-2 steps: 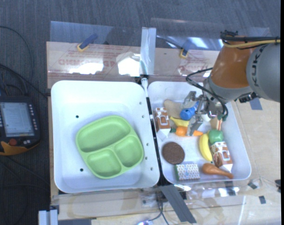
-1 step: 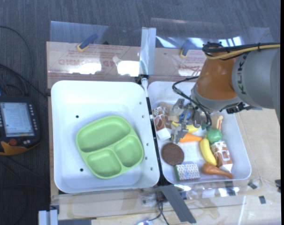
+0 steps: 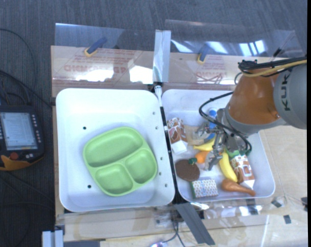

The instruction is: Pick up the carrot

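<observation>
The carrot (image 3: pixel 237 187), a long orange-brown piece, lies flat near the front right corner of the right bin (image 3: pixel 263 189). My gripper (image 3: pixel 214 156) hangs low over the middle of that bin, among the clutter, above and to the left of the carrot. It sits over a yellow banana (image 3: pixel 227 168) and next to a small orange and green piece (image 3: pixel 193 160). The carrot lies apart from the gripper, with nothing on top of it. The orange wrist band (image 3: pixel 253 104) and cables hide the bin's back right part.
Around the gripper lie a brown round cookie (image 3: pixel 187 170), a green and white packet (image 3: pixel 204 188), a red and white carton (image 3: pixel 243 169), a snack wrapper (image 3: pixel 176 130) and a white block (image 3: pixel 179 147). A green divided plate (image 3: pixel 120 161) rests in the left bin (image 3: pixel 73 112).
</observation>
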`<action>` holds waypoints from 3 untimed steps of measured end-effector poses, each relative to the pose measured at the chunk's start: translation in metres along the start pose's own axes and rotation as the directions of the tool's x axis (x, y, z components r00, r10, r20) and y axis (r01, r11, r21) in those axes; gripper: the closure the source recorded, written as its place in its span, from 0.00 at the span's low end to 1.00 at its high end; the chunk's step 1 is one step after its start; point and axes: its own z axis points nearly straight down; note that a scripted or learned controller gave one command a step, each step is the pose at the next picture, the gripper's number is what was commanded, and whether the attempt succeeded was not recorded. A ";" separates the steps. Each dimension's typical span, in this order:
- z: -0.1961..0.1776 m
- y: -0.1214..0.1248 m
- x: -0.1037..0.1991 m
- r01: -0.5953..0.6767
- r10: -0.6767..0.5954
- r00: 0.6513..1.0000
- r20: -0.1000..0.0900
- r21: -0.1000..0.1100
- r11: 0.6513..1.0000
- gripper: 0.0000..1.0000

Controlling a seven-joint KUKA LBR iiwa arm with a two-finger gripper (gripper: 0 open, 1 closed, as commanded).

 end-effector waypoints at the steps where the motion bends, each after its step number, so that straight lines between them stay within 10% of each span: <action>1: 0.000 0.027 -0.004 -0.035 0.035 0.999 -0.004 0.002 0.999 0.00; 2: -0.001 0.032 0.018 -0.118 0.118 0.993 0.004 -0.001 0.993 0.00; 3: -0.012 0.032 0.015 -0.117 0.117 0.993 0.012 0.001 0.993 1.00</action>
